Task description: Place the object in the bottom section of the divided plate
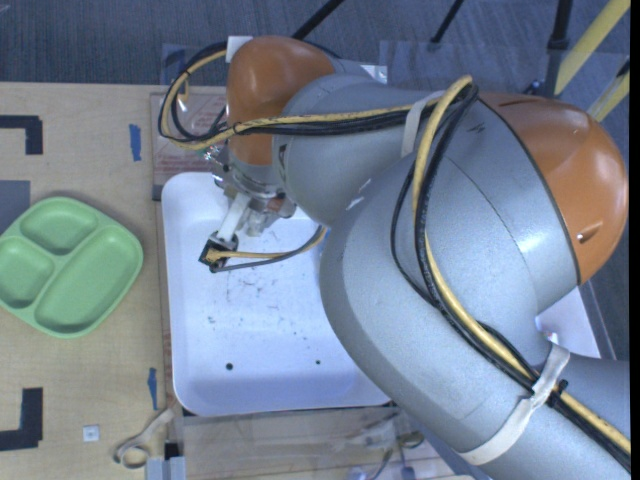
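The gripper [258, 208] hangs over the far end of a white bin [250, 358], whose scuffed floor spreads out on its near side. Well apart to its left, a green divided plate [85, 280] lies on the wooden bench [80, 388].

The divided plate [134, 250] is pale green, a rounded square with soft corners and a raised rim, turned so that its corners point left, right, far and near. It lies flat and upright on the pale wooden bench [100, 388], at the scene's left side, to the left of the white bin [190, 393] and apart from it. Low ridges split it into three sections. Two small ones sit along the far-left side, one toward the far corner and one toward the left corner. The third, much larger and oblong, runs along the near-right side, reaching from the near corner to the right corner.
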Controlling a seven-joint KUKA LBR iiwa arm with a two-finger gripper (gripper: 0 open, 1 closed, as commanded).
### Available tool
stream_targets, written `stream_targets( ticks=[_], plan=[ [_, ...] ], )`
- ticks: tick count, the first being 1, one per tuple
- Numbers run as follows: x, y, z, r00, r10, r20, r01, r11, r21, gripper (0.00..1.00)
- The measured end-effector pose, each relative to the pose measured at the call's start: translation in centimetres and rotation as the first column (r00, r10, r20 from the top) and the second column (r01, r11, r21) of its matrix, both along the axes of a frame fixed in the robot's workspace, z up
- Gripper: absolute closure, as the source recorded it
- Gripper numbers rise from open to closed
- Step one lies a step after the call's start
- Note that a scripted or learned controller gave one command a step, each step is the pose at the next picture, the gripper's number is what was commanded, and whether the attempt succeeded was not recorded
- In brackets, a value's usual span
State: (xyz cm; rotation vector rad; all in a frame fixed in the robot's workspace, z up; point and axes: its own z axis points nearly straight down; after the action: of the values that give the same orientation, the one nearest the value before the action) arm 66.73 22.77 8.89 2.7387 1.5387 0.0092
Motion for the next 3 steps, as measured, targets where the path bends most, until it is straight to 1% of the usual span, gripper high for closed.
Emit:
stream_targets(
  ticks=[1,2,3],
  plan=[
    [0.1,-0.2,0.0,0.956,-0.294,-0.001,0.294,0.956,0.005,1.00],
    [-0.9,-0.3,0.9,0.782,-0.623,-0.006,0.623,0.782,0.001,1.00],
    [-1.6,-0.3,-0.1,0.679,-0.735,-0.005,0.735,0.679,0.005,1.00]
  ],
)
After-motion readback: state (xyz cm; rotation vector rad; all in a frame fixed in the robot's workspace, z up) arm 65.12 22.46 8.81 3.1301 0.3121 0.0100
